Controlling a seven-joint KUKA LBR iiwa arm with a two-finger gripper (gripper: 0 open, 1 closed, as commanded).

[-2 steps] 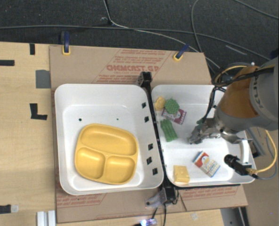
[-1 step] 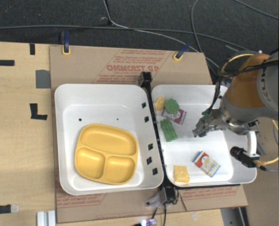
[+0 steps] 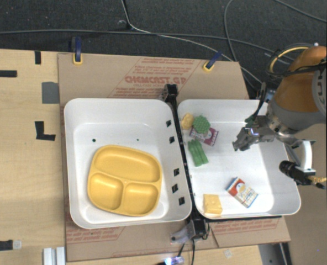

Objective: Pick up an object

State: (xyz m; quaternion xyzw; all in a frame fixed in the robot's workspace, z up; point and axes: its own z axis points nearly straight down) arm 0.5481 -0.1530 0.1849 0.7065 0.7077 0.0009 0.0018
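The arm (image 3: 299,93) comes in from the right side and its end effector (image 3: 244,141) hangs over the right bin (image 3: 279,203), near the upper right part of it. The end effector is dark and seen from above, so I cannot tell if it is spread or pressed together, and nothing is visible inside it.

The objects to pick lie on the floor of the right bin. Close to the left wall there is a small yellow object (image 3: 186,120), and just beside it a green bumpy toy (image 3: 201,125) that lies on a small packet with a dark red edge (image 3: 210,137). Under these lies a long green object (image 3: 198,152). Near the front wall there is a pale yellow block (image 3: 212,204), and to the right of it a small box with red, white and blue print (image 3: 241,192). All of them are apart from the end effector.

The left bin (image 3: 75,148) holds a yellow tray with three compartments (image 3: 125,179). Both bins stand on a cardboard sheet (image 3: 152,76) on the bench (image 3: 20,164).
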